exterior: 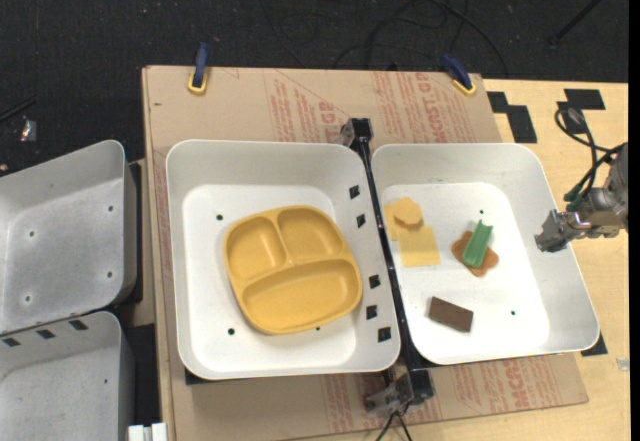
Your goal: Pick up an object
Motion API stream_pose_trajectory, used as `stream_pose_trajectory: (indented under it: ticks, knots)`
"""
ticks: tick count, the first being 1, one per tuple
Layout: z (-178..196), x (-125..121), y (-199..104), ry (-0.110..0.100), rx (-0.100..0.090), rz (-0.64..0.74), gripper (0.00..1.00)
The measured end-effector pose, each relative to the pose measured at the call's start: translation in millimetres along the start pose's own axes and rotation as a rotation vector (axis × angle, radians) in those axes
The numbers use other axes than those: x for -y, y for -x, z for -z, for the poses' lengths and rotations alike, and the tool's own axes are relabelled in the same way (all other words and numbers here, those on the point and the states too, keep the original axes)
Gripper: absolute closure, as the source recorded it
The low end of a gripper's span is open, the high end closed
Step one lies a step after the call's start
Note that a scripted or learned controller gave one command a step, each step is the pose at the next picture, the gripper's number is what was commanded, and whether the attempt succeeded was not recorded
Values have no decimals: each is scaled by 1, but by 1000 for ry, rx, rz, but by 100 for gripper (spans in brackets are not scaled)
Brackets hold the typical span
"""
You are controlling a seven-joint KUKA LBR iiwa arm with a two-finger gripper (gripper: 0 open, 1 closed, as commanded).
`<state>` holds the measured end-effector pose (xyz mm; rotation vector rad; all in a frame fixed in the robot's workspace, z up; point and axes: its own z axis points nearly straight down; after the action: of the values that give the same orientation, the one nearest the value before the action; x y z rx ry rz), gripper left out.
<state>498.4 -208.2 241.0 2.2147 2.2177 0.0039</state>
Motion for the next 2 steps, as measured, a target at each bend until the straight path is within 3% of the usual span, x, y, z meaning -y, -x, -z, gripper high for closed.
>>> stream_pose_trajectory:
  ticks: [1, 2]
  knots:
    - [53, -2, 1, -1, -1, 2, 100]
    - [35, -17, -50, -7, -4, 6, 100]
